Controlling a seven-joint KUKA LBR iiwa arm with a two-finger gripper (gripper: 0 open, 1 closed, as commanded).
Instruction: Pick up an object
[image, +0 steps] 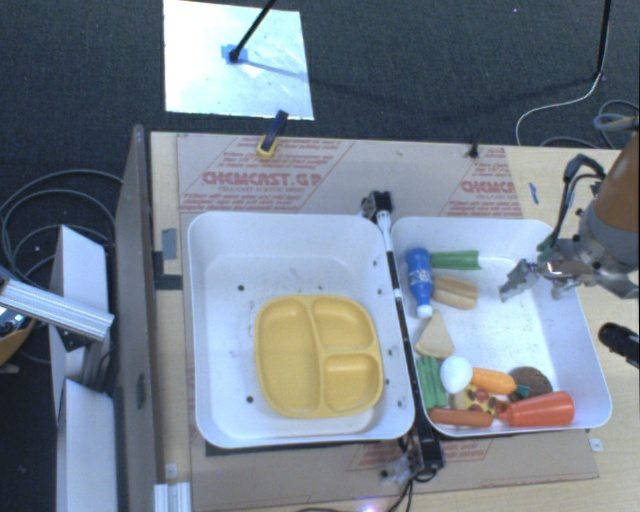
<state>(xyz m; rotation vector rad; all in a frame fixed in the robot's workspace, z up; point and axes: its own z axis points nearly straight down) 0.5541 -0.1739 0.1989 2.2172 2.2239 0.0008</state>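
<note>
The counter (300, 165) carries two shallow white bins side by side. The left bin (225, 250) holds a yellow divided plate (320, 355) with three compartments, lying flat near the bin's centre.

The right bin (570, 330) holds the loose objects. At its far left, a blue bottle (419, 277) with a white cap lies along the left wall. A green vegetable (456, 259) lies just right of the bottle's far end, and a tan bread roll (457, 292) lies just near of that vegetable. A tan wedge (436, 338) lies near the left wall, midway along the bin. Along the near wall a cluster is packed together: a green pod (430, 381), a white egg (456, 374), a small orange piece (494, 381), a brown round piece (530, 380) and a large orange carrot (540, 409).

The arm enters from the right. The claw (522, 278) sits over the far right part of the right bin, right of the bread roll and apart from it. Its fingers (512, 285) are spread open with nothing between them. No object is lifted; all remain in the bin.
</note>
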